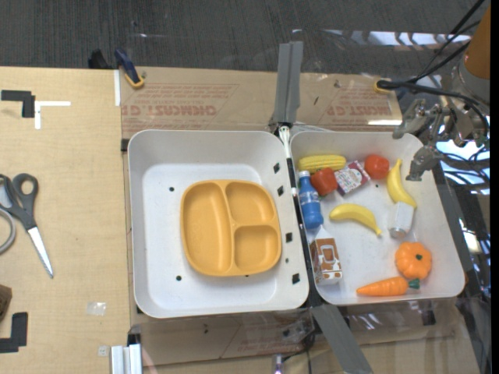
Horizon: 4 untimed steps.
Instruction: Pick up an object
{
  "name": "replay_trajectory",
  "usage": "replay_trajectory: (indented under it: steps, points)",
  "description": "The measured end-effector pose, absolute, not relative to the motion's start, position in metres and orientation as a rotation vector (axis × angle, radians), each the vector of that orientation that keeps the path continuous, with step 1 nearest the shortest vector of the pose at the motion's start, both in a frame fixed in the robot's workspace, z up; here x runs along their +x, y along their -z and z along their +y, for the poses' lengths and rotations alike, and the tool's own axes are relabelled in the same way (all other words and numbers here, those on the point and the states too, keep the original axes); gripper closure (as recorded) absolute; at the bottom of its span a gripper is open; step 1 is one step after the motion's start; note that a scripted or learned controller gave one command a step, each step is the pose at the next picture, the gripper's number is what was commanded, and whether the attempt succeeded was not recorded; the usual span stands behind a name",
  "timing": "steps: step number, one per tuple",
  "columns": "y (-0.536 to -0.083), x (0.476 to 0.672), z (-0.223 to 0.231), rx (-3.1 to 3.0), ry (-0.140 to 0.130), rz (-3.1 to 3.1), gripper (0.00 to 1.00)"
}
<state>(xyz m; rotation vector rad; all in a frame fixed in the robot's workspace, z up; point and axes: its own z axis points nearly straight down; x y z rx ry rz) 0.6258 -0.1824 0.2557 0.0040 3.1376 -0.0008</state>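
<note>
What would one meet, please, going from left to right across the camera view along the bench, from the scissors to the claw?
Grey-handled metal scissors → yellow three-compartment plastic plate → blue plastic bottle → small yellow toy banana → orange toy pumpkin → robot's metal claw.

I see a yellow-orange divided plastic plate (231, 227) in the left white shallow bin (144, 232); the right white shallow bin (444, 255) holds two yellow bananas (356, 216), an orange pumpkin (413, 260), a blue-capped bottle (309, 204).

mirrored red print on cardboard (195, 104), unreadable
</note>
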Motion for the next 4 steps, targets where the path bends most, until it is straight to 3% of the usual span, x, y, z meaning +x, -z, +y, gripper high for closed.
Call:
replay_trajectory:
  steps: [1, 2, 3, 4]
  points:
    - [-0.106, 0.613, -0.163, -0.024, 0.003, 3.135, 0.00]
    - [-0.102, 0.628, -0.191, 0.124, 0.003, 3.120, 0.00]
    - [-0.102, 0.634, -0.150, 0.520, 0.002, 3.077, 0.00]
    - [-0.093, 0.580, -0.191, 0.578, 0.001, 3.083, 0.00]
